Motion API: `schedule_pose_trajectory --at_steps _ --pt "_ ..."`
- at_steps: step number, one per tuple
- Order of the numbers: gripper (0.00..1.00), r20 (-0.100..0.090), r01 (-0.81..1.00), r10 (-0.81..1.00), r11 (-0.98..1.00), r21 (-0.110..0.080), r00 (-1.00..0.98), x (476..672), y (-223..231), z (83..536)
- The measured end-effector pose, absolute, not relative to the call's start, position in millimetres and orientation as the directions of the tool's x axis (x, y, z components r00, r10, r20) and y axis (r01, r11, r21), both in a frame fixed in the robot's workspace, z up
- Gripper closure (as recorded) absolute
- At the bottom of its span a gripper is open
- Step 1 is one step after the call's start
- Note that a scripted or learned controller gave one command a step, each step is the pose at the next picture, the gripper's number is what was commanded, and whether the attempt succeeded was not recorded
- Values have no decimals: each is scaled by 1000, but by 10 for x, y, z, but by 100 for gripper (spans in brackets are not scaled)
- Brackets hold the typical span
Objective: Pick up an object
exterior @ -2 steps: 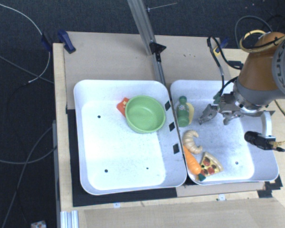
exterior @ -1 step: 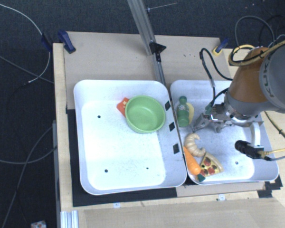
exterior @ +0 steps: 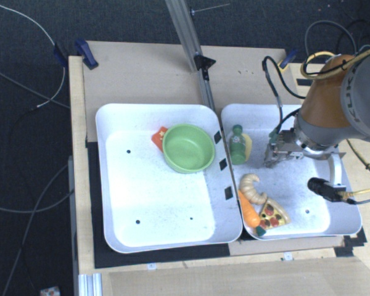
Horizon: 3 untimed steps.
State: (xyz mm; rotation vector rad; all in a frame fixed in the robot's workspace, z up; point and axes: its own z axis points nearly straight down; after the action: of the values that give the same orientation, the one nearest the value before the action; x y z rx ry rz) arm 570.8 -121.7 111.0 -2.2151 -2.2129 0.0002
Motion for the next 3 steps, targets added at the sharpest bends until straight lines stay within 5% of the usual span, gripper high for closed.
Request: schedule_pose_trajectory --at_steps 2,3 --pt "100 1 1000 1000 1 9 -1 5692 -1249 2328" --pt "100 4 1000 1000 0 -9 0 5689 -1244 2161"
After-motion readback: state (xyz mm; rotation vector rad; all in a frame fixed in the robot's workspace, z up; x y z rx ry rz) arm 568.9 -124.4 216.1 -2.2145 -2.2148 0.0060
